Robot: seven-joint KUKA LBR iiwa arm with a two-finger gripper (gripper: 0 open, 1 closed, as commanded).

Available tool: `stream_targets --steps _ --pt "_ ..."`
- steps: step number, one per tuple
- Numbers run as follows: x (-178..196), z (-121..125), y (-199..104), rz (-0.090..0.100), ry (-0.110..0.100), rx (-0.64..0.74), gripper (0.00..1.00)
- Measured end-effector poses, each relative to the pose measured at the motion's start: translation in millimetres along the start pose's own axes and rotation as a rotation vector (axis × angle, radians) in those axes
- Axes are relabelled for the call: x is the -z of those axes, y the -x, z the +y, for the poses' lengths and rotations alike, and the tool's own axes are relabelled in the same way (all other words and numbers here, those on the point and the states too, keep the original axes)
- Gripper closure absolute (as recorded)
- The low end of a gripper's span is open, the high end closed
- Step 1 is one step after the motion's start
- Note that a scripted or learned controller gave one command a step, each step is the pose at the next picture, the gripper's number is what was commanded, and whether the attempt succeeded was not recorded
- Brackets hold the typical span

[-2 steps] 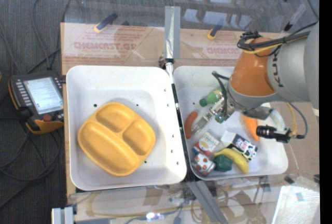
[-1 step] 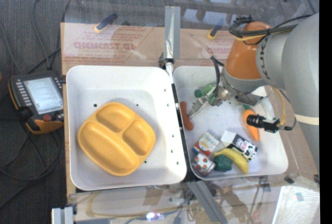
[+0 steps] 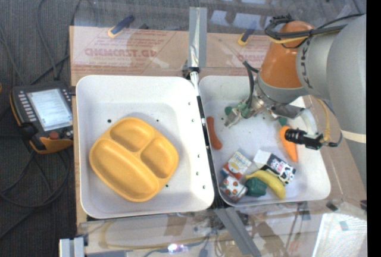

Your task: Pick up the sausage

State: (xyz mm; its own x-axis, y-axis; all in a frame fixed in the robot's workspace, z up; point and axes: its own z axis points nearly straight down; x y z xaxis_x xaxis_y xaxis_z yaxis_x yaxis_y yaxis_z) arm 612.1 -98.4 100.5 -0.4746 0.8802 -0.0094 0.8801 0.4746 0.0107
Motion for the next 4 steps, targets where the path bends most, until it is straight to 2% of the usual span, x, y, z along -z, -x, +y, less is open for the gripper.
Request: stream_targets --steps 1,2,3,4 --pt "84 -6 -58 0.010 -0.008 0.362 1.00" --pt "178 -49 -101 0.011 -0.005 0.738 1.00" --pt "114 -40 -110 0.015 -0.002 1.167 1.00" --pt "123 -39 -111 0.014 0.002 1.167 1.00"
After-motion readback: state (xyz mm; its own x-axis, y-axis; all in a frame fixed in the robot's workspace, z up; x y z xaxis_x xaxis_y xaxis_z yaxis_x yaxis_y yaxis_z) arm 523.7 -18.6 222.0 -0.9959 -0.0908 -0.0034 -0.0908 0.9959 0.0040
